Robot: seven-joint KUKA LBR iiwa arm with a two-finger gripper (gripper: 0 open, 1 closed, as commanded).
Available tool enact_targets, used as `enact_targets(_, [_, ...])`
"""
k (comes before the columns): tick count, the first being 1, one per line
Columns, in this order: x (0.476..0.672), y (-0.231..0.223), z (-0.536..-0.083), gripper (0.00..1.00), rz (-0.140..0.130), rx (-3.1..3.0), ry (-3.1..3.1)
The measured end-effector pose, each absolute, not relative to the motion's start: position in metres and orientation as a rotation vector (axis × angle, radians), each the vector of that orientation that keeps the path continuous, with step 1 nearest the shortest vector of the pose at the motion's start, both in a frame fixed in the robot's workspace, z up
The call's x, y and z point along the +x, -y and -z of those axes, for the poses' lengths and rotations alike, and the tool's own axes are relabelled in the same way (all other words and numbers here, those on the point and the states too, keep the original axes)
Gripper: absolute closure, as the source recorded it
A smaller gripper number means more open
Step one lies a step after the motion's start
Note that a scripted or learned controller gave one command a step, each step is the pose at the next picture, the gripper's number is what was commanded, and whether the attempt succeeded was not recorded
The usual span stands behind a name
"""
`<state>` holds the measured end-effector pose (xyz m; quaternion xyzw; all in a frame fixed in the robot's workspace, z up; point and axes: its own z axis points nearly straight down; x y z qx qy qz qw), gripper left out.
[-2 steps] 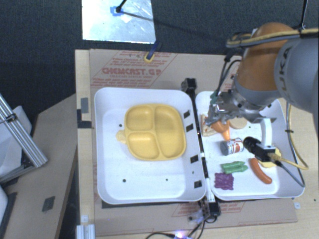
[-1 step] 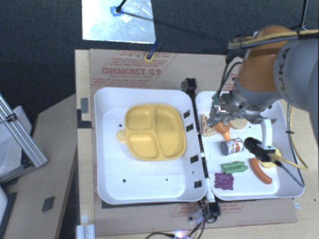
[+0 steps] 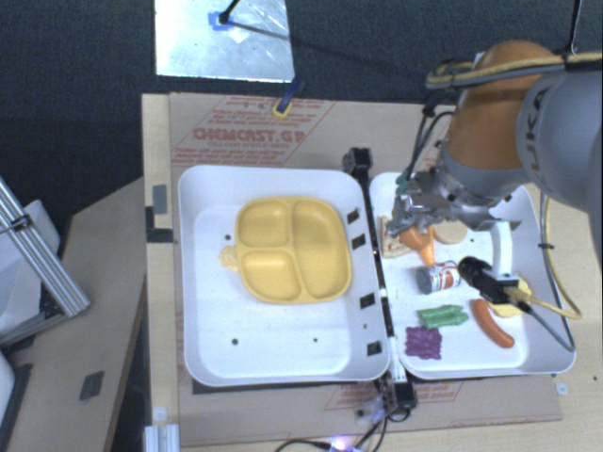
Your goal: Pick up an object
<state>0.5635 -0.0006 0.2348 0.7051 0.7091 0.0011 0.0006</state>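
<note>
A: Orange carrot-like piece (image 3: 421, 242) in right bin (image 3: 541, 347), toward 10 o'clock, close to the divider. Gripper (image 3: 407, 217) directly over it, at its 11 o'clock.

B: Grip state?

A: Cannot tell; blurred, hidden under the wrist.

B: Neighbours?

A: Small can (image 3: 439, 278) at 5 o'clock of the carrot; green piece (image 3: 443, 315) and purple cluster (image 3: 423, 343) below; sausage (image 3: 494, 323) at 4 o'clock. Yellow divided plate (image 3: 287, 250) centred in left bin (image 3: 203, 337).

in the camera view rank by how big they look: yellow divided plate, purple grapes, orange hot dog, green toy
1. yellow divided plate
2-4. orange hot dog, green toy and purple grapes look alike in size; no sure ranking.
</note>
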Motion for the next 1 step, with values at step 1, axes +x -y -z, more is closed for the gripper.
enact_targets(1, [0.5702, 0.0103, -0.2278, 1.00, -0.001, 2.220, -2.221])
